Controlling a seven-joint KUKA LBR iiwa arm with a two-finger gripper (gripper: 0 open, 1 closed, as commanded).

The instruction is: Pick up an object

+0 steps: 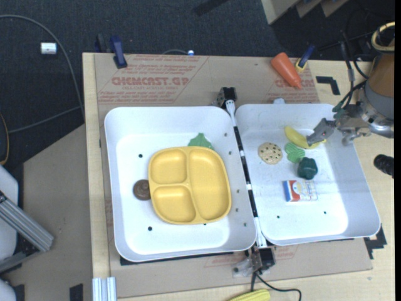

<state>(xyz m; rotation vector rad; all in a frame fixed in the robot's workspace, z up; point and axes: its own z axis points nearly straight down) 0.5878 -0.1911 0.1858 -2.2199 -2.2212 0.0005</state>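
The right bin holds a yellow banana, a light green piece, a dark green object, a round speckled cookie and a small red, white and blue carton. My gripper hangs over the bin's upper right part, just right of the banana. Its fingers are spread open with nothing between them. The left fingertip is close to the banana's right end; I cannot tell if it touches.
The left bin carries a yellow divided plate, a green leaf shape behind it and a brown disc at its left. An orange object and a blue clamp lie on the bench behind the bins.
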